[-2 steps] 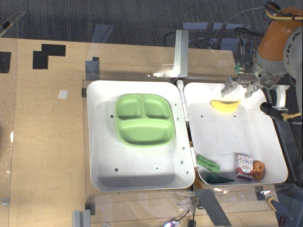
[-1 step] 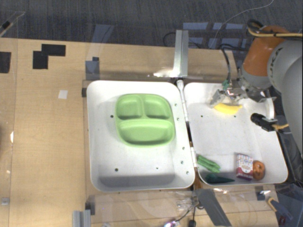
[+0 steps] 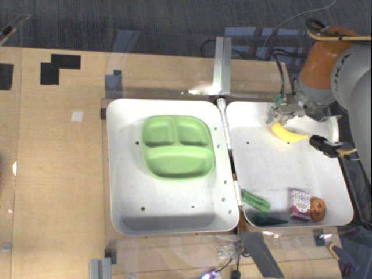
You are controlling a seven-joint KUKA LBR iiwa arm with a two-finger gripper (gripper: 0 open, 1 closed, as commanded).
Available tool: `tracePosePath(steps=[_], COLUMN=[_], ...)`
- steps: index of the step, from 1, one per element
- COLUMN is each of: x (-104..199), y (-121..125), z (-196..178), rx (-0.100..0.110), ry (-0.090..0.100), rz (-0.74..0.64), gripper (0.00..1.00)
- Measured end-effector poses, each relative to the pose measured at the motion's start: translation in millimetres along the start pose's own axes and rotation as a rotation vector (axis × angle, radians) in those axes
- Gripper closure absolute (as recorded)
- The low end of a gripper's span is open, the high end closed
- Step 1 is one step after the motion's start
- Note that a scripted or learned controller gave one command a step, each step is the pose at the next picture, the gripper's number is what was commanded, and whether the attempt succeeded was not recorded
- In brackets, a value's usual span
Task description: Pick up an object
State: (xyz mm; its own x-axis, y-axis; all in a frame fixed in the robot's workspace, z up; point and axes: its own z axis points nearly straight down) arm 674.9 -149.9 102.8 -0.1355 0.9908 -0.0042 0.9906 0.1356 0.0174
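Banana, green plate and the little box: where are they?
banana (image 3: 289, 133): camera view, middle of its yellow curve.
green plate (image 3: 176, 146): camera view, ridge between its compartments.
little box (image 3: 300, 204): camera view, middle of its top face.

The wooden bench (image 3: 52, 173) bears two shallow white bins side by side. The left bin (image 3: 125, 214) touches the right bin (image 3: 256, 156) along a shared edge. Black patches (image 3: 58, 67) mark the bench beyond the left bin's far corner.
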Motion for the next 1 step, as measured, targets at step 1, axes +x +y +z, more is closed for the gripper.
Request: tracePosePath(steps=[1], x=[90.5], y=[-2.9], z=[-84.8], rx=[0.010], ry=[0.003], rz=[0.046], gripper=[1.00])
